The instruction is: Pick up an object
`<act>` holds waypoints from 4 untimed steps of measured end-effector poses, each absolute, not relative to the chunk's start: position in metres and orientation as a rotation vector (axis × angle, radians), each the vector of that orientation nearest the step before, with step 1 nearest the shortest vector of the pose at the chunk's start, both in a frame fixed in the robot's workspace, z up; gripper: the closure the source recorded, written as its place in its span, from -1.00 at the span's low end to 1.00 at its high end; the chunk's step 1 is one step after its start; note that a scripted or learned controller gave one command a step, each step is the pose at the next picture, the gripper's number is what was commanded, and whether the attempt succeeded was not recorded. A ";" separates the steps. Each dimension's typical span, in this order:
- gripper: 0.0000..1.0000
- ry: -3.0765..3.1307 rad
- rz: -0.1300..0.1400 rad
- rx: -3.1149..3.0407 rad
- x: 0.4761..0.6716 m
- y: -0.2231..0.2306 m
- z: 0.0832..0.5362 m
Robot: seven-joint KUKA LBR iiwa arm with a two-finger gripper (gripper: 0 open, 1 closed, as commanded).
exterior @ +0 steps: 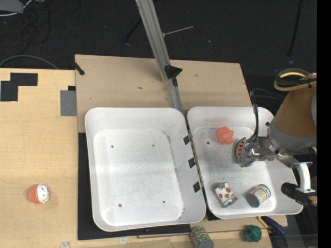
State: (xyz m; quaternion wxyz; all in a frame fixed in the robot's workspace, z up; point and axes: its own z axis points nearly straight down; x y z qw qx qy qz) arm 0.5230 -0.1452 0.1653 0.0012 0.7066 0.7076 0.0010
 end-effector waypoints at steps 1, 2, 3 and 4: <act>1.00 2.222 0.002 2.220 0.524 -0.146 0.204; 1.00 2.229 -0.001 2.220 0.527 -0.096 0.198; 1.00 2.228 -0.002 2.217 0.543 -0.042 0.199; 1.00 2.228 -0.002 2.217 0.555 0.016 0.203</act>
